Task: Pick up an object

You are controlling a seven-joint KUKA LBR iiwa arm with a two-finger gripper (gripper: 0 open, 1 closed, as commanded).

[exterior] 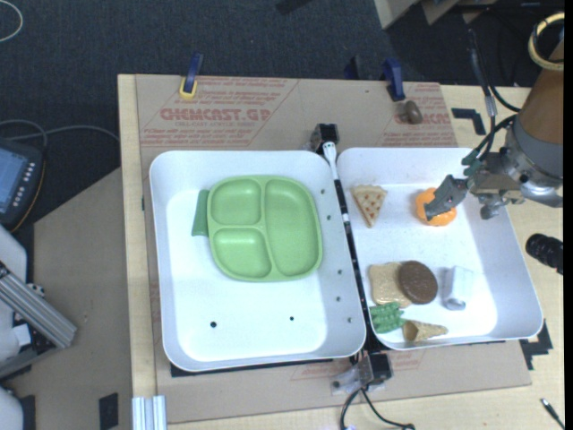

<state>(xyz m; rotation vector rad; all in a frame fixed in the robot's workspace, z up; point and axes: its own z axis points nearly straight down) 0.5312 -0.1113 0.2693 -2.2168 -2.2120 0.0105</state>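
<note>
Hovering low over the orange object (432,209) at the back of the right bin (524,280), gripper (445,200) dropped right on top, presumably lining up a grab, though whether spread or pinching: cannot tell from up here.

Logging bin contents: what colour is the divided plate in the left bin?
Light green; the divided plate shows best in the camera view.

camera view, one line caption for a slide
Gripper poised at an orange toy in the right bin.
</note>
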